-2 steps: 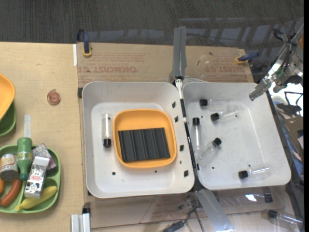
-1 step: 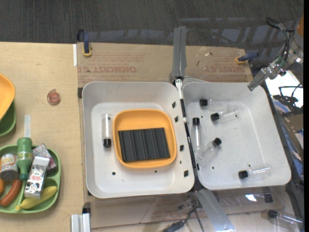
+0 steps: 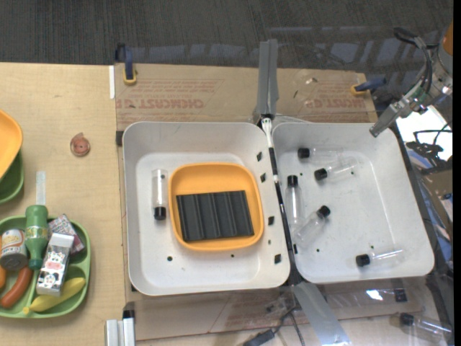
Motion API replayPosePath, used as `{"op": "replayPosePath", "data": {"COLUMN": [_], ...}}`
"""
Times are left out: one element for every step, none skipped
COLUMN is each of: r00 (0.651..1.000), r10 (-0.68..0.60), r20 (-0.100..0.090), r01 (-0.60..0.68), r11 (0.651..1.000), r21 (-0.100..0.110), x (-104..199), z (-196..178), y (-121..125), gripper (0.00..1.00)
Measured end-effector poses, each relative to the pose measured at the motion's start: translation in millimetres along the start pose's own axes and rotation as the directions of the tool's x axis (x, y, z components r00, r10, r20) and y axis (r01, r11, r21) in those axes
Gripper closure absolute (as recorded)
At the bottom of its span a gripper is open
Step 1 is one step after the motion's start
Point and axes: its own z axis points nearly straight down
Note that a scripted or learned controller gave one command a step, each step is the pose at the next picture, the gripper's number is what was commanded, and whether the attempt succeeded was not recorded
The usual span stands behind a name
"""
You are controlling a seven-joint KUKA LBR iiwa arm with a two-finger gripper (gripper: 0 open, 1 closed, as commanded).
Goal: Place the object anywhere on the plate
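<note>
vial (image 3: 159, 192) beside plate (image 3: 215, 206) — untouched

Robot lab: bench bins (image 3: 137, 193), vials (image 3: 317, 218)

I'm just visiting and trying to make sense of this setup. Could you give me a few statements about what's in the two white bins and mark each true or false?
1. An orange plate sits in the left bin. True.
2. A dark ridged block lies on the plate. True.
3. The clear vial with a black cap in the left bin lies on the plate. False: it lies on the bin floor, left of the plate.
4. The right bin holds only one vial. False: several black-capped vials lie scattered there, such as one near the front.
5. The gripper is reaching into the left bin. False: it is at the right bin's far right corner.
</note>
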Motion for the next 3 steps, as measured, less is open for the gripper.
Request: {"op": "replayPosePath", "data": {"r00": [0.999, 0.970, 0.983], "r10": [-0.042, -0.243, -0.185], "r20": [0.000, 0.001, 0.001], "r01": [0.042, 0.243, 0.185], "r11": [0.999, 0.970, 0.983], "r21": [-0.001, -0.002, -0.002], "x": [12.5, -0.4, 12.1], "z": [-42.1, -23.7, -68.6], "y": [-25.2, 0.0, -25.3], "gripper": [0.00, 0.00, 0.00]}}
